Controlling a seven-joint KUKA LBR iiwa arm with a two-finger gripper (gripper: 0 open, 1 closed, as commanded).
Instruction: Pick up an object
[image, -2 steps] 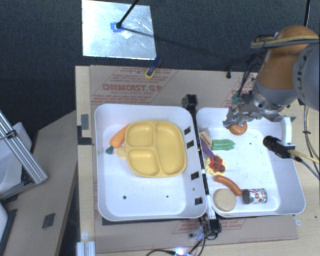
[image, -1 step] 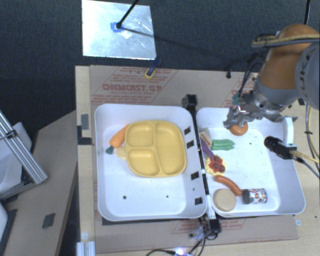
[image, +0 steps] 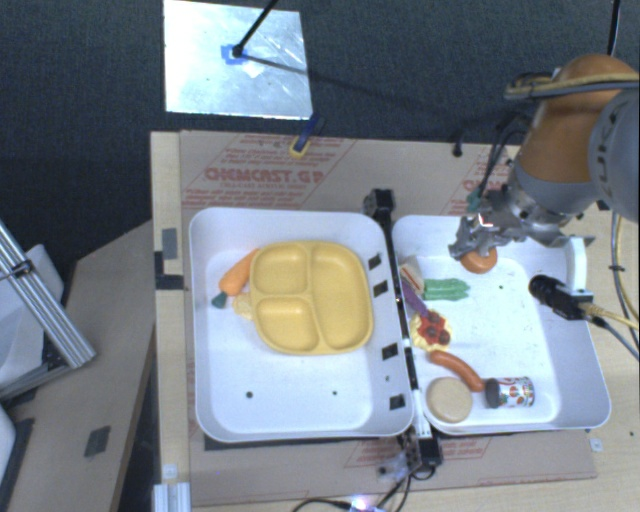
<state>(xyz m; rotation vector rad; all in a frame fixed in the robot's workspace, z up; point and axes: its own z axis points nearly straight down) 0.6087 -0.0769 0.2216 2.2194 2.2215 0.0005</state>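
Note:
My gripper (image: 473, 243) hangs over the far end of the right bin (image: 592, 398), directly above a small round orange object (image: 483, 263); whether it touches that object I cannot tell. Just in front lies a green object (image: 446, 290). A red and purple bunch (image: 430, 326) lies by the bin's left wall. Near the front edge lie an orange-red sausage (image: 455, 367), a pale round bun (image: 449, 401) and a small can (image: 512, 392) on its side.
The left bin (image: 228, 405) holds a yellow divided plate (image: 305, 297) with a carrot (image: 236, 273) at its left edge. A divider with black clips (image: 395, 300) separates the bins. The arm's grey and orange body (image: 575, 140) hangs over the far right corner.

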